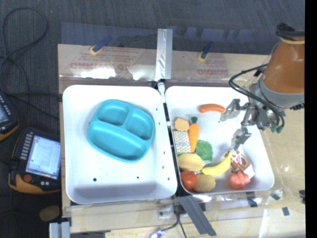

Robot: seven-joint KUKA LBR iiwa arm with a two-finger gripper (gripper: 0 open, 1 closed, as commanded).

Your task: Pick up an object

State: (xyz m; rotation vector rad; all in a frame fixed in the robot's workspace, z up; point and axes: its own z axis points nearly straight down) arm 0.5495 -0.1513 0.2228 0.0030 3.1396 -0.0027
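White bins side by side on the tabletop (99,63): the left bin (74,182) holds a blue tray (121,129), the right bin (257,152) holds the food. My arm (287,73) reaches in over the right bin's far right. My claw (237,120) hangs spread wide, gripping nothing. Below it lie the banana (215,167), a green piece (204,149), the carrot (193,135) and a sausage (212,108). I judge this the approach: next, drop straight over the banana's end, then close.

Red print on the cardboard sheet (106,63) is too blurred to read.
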